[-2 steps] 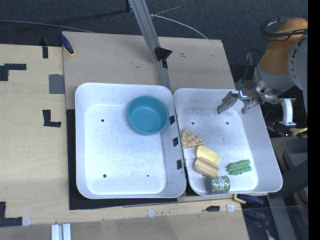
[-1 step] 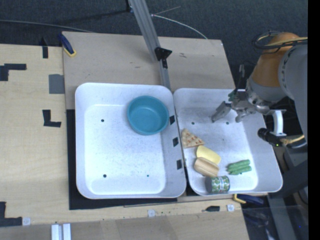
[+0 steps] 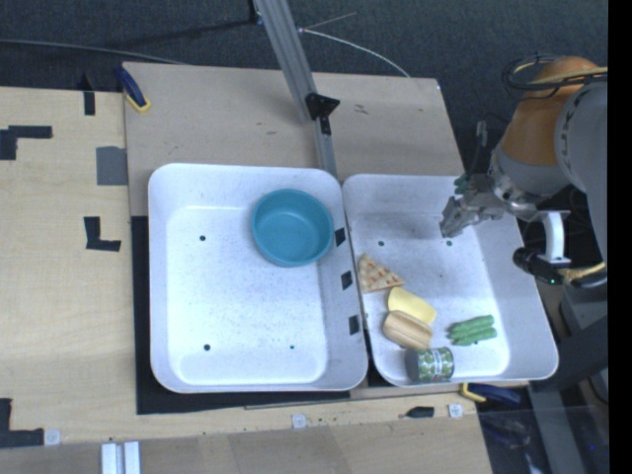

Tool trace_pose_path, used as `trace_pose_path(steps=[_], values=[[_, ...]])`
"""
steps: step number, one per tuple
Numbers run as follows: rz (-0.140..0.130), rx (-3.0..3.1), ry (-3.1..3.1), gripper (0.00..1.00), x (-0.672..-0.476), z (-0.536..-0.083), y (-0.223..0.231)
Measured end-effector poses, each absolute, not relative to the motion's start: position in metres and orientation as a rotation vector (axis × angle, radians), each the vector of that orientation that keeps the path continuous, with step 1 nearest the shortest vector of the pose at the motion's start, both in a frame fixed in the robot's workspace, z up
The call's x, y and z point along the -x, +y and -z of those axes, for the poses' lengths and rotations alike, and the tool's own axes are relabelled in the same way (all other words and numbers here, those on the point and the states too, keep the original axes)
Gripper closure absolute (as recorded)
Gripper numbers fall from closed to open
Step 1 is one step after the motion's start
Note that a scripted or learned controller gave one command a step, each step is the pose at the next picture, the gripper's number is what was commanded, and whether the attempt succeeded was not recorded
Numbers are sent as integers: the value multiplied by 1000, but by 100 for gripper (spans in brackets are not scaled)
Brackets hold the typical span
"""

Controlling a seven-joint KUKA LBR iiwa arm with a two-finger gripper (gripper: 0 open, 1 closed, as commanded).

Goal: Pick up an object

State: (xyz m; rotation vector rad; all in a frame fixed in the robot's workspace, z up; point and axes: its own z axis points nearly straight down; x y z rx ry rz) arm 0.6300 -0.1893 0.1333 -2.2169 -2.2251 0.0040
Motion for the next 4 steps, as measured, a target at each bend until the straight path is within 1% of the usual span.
trace_pose_path(steps=[1,2,3,4], values=[[2,2223,-2224,100,-628,-177,-192],[4,2224,-2228,100,-630,-241,-192],[3,2223,-2227,100,-631,-290,-191],[-2,2214,-2226,100,-620,-276,-134]])
